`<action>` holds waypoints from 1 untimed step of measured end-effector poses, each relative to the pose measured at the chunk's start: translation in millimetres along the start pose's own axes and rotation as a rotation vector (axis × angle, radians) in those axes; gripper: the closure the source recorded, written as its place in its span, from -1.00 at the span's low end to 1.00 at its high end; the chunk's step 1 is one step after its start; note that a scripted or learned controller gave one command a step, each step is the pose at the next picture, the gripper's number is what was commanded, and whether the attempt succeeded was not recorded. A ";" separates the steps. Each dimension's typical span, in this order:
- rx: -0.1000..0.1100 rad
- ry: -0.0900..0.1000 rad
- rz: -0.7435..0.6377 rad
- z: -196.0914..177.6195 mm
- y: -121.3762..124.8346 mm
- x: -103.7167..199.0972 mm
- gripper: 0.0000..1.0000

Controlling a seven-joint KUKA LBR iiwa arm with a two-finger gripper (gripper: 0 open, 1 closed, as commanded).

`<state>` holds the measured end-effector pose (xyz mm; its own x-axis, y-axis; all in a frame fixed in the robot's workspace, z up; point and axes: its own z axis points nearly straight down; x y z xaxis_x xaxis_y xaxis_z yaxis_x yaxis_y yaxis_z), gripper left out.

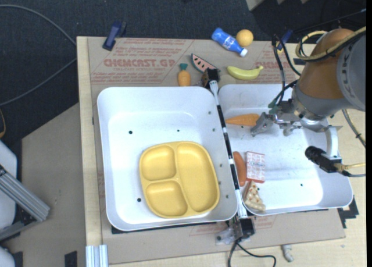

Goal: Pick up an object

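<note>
Yellow tray (177, 178) fills left bin (116, 114); plywood bench (145, 56), dark carpet behind. Gripper (268, 124) by carrot (242, 120); finger state unclear.

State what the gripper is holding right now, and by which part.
Nothing shows between its fingers. The gripper hangs over the right bin, its tips just right of the carrot; whether they touch the carrot cannot be told.

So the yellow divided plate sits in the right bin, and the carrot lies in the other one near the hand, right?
Not quite: the camera view shows the yellow divided plate in the left bin, not the right. The carrot does lie in the other one, near the hand.
</note>
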<state>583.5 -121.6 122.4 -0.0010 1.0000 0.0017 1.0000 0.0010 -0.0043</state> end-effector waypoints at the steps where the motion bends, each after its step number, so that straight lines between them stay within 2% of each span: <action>1: -0.005 -0.002 0.001 38.0 53.1 26.1 -1.00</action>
<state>636.4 -95.4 84.3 -0.0005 1.0000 -0.0008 1.0000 0.0005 0.0008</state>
